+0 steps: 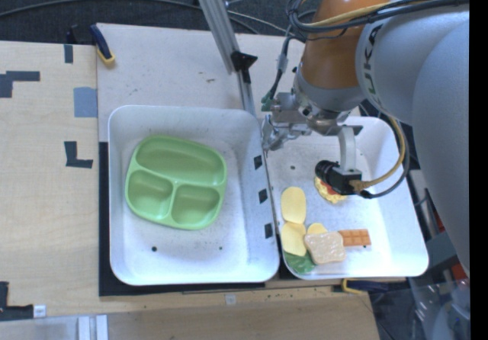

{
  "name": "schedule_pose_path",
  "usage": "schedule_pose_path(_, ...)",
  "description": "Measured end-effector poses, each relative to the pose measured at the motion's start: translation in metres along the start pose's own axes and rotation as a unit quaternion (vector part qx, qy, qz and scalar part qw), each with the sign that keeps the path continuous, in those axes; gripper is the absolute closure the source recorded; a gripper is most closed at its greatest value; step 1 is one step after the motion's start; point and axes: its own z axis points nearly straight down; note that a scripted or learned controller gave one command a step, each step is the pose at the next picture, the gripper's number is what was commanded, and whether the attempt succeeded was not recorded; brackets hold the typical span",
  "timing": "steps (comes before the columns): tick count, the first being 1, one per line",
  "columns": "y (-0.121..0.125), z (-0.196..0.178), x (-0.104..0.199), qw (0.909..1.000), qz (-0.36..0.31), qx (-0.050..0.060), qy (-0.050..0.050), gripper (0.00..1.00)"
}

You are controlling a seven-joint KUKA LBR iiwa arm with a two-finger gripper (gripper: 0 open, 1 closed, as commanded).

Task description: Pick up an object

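A cluster of small play-food pieces is lying along the near side of the right bin (396, 251): two yellow oval pieces (293, 205), one just behind the other, a tan bread-slice shape (326, 248) partly overlapping a green leaf-like piece (300, 262), and an orange wafer-like bar (354, 238) touching the bread's right edge. A little farther back, a yellow-and-red piece (331, 193) is sitting under a black fitting on the arm's hose. The gripper (272, 136) is hanging over the far left corner of that same bin, close to the wall shared with the left bin (122, 255), well apart from the food pieces; nothing is showing between its fingers, and whether they are spread or pressed together cannot be told from this angle. The grey arm, with its orange band (343, 26), is reaching in from the right. In the left bin, a green three-compartment tray (177, 181) is lying flat near the centre. A slanted metal rail (217, 14) is crossing the bench behind the bins.
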Motion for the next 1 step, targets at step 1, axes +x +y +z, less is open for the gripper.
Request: schedule_pose_path(1, 0.0148, -0.0015, 0.0553, 1.0, 0.0, 0.0, 0.0, 1.0)
